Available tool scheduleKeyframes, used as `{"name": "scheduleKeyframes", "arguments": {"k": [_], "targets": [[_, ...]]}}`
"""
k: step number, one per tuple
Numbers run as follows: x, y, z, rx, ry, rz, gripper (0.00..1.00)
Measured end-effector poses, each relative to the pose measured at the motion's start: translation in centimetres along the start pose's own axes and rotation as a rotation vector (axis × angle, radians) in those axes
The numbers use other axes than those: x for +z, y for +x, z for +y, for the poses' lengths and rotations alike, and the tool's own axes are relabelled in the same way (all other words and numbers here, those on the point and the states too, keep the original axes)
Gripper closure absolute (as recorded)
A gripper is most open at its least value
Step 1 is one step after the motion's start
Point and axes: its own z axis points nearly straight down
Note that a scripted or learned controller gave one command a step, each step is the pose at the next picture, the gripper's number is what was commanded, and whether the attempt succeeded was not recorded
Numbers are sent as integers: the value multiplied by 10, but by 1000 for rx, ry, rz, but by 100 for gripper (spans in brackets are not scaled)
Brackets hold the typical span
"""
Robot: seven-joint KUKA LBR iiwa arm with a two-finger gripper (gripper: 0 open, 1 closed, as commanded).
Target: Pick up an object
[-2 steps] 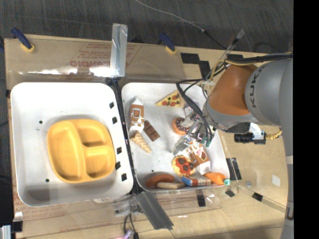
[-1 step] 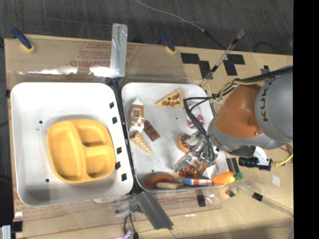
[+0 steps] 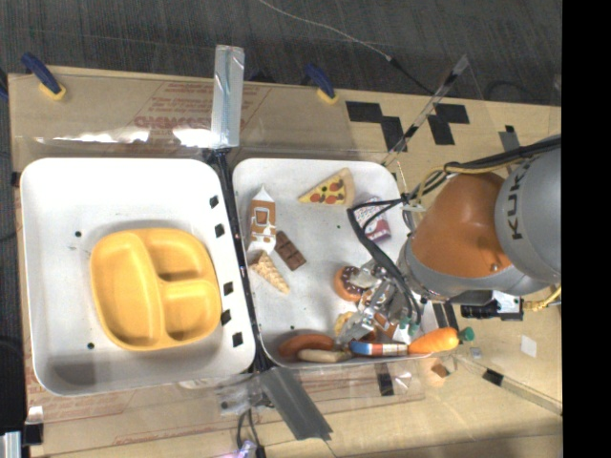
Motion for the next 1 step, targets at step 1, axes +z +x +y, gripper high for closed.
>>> {"name": "scheduleKeyframes", "arguments": {"k": [1], "targets": [[-13, -4, 2, -6, -1, -14, 100]]}}
